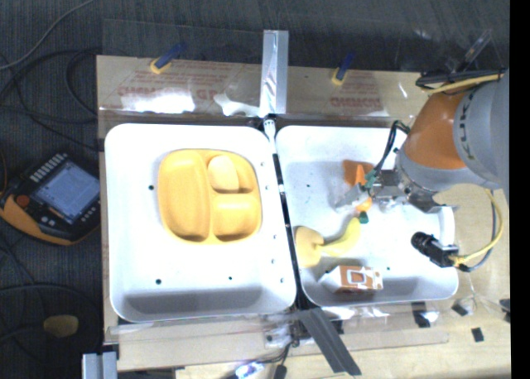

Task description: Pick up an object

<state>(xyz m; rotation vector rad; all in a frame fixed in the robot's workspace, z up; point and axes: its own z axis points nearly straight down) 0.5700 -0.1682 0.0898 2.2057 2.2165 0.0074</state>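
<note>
The gripper (370, 189) sits low in the right bin (319, 147), but its tip is small and dark against the white floor, so whether it is wide, narrow or holding anything cannot be told. The arm (451, 141) above it covers that bin's right wall and far right corner. Taking the right bin as landmark: an orange block (356, 172) lies near its middle, just left of the gripper; a yellow banana-like toy (344, 239) curves below it; a small orange-and-white box (358, 279) rests by the near wall. Left of the bin, its neighbour holds a yellow divided tray (209, 194).
</note>
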